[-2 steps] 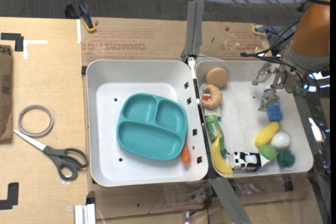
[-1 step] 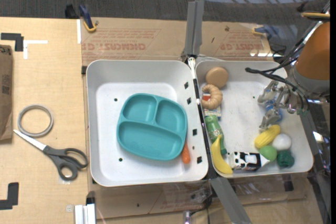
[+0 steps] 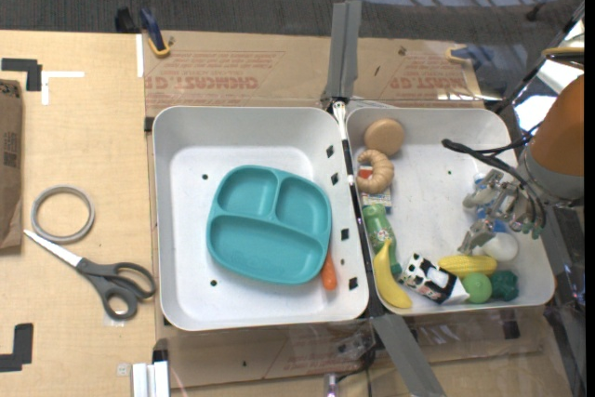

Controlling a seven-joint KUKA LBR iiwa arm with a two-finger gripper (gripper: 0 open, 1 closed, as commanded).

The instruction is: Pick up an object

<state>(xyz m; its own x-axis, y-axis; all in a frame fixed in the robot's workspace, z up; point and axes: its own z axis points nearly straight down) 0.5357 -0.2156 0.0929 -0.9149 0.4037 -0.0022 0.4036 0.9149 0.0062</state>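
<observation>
Closest to the camera, along the right bin's point(image 3: 437, 112) front edge, there's a pile of toys: banana point(image 3: 389, 274), black-and-white cow point(image 3: 426, 278), yellow corn point(image 3: 468, 264), green ball point(image 3: 478, 288). The gripper point(image 3: 490, 220) hangs right above them over a white egg-looking thing point(image 3: 502, 247), fingers apart, gripping nothing. A croissant point(image 3: 376, 170) and bun point(image 3: 384, 136) sit further back. The left bin point(image 3: 186, 130) has a teal divided plate point(image 3: 270, 225); scissors point(image 3: 98, 272) and tape roll point(image 3: 62, 213) lie on the bench.
</observation>
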